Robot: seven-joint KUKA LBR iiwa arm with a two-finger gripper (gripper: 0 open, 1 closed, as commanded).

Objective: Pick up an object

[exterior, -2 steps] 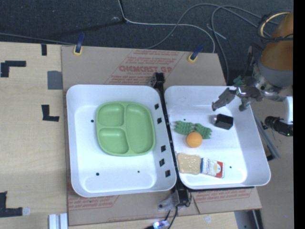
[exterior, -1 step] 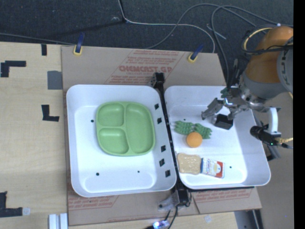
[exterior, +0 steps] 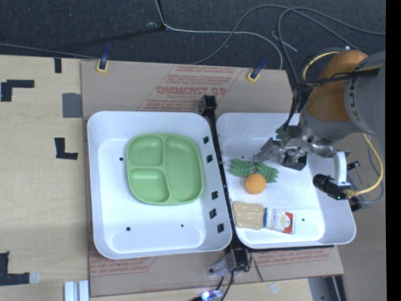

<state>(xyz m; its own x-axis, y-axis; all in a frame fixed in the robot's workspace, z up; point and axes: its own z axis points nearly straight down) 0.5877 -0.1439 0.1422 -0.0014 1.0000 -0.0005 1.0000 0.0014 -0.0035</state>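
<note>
we see the gripper (exterior: 270, 150) with its fingers spread, holding nothing, just above the green leafy toy (exterior: 252, 168), which lies touching the orange ball (exterior: 255, 184) in the right bin (exterior: 313, 125), so we should go straight down and pinch the leaves, not the ball.

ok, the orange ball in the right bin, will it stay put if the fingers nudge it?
Probably not. The orange ball looks round and smooth, so a nudge would likely roll it across the right bin. The green leafy piece touching its upper edge may check it that way. It looks small and probably light.
</note>
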